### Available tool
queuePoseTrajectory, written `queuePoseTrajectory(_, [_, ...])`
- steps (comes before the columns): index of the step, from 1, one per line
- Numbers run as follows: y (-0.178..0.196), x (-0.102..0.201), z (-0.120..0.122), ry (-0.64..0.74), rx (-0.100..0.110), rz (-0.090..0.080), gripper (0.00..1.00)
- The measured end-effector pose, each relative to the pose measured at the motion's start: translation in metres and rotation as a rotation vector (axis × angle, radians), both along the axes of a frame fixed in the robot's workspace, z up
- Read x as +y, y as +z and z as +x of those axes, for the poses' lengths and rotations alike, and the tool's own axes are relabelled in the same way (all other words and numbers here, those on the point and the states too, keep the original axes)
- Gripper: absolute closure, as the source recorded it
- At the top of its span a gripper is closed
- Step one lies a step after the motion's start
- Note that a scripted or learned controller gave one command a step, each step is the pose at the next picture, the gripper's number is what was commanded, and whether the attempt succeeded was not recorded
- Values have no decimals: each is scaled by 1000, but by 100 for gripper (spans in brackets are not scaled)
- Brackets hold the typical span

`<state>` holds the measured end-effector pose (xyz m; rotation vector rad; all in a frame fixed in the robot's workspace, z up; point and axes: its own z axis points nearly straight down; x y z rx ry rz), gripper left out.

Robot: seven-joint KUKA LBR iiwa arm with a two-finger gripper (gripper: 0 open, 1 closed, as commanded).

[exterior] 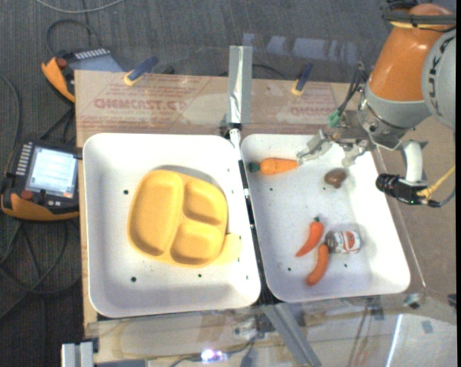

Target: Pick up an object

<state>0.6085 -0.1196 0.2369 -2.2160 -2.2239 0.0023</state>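
Orange carrot (278,166) near right bin (383,277) far rim, end effector (333,149) beside

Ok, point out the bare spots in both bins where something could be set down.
Right bin: bare floor left of the chili, below the carrot. Crowded around the can and under the claw. Left bin: only a margin around the yellow tray.

Left bin (108,281): yellow divided tray (180,216). Right bin (383,270): carrot (276,166) near the top left, brown lump (336,177), red pepper (310,238), small can (345,241), orange piece (318,264). Pincer (333,148) open above the bin's top edge, holding nothing.
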Motion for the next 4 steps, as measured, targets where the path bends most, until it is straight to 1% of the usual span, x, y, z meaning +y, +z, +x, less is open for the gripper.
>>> queuePoseTrajectory(1, [-143, -28, -26, 3, -1, -1, 0])
queuePoseTrajectory(2, [-147, -38, -97, -15, -15, -5, 0])
queuePoseTrajectory(3, [-137, -40, -96, -17, -17, -7, 100])
queuePoseTrajectory(4, [-23, 23, -67, -72, -1, -2, 100])
